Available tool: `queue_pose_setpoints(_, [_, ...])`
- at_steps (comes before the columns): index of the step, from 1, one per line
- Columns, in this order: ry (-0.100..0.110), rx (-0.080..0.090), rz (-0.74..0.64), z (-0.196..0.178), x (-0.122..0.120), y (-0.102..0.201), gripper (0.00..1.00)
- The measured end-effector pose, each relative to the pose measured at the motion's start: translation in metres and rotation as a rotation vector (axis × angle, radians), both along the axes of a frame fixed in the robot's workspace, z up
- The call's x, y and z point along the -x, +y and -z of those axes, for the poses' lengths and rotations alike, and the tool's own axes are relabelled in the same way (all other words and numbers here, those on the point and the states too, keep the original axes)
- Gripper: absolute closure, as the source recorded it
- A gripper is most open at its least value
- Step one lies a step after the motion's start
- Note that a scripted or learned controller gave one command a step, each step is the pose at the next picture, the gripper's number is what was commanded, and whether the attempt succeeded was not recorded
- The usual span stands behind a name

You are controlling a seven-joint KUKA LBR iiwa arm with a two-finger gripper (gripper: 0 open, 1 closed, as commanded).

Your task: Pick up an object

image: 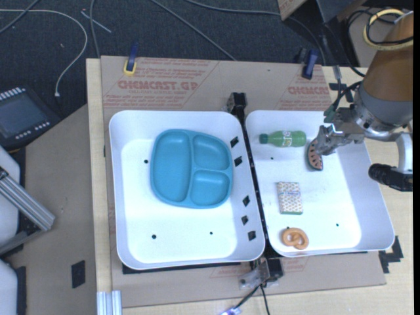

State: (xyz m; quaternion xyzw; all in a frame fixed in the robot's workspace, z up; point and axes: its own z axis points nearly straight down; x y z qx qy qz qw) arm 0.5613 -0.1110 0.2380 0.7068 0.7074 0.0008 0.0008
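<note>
The gripper (326, 138) hangs low over the far part of the right bin (354, 231), directly above a watermelon slice (315, 158); whether its grasp is open or closed cannot be told, and nothing is visibly held. A green bottle (283, 138) lies just to the gripper's left, a cracker packet (289, 197) and a pretzel (295, 238) lie nearer the camera, well apart from it. The blue divided plate (191, 168) sits in the left bin (131, 228). The slice appears the likeliest target: a good grasp would centre over it, straddle its narrow width, and avoid nudging the bottle.
</note>
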Motion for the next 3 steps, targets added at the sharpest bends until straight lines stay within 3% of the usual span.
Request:
queue_pose_setpoints(2, [0.001, -0.002, -0.006, 0.009, -0.031, 0.122, 1.00])
queue_pose_setpoints(3, [0.002, -0.002, -0.006, 0.019, -0.035, 0.183, 1.00])
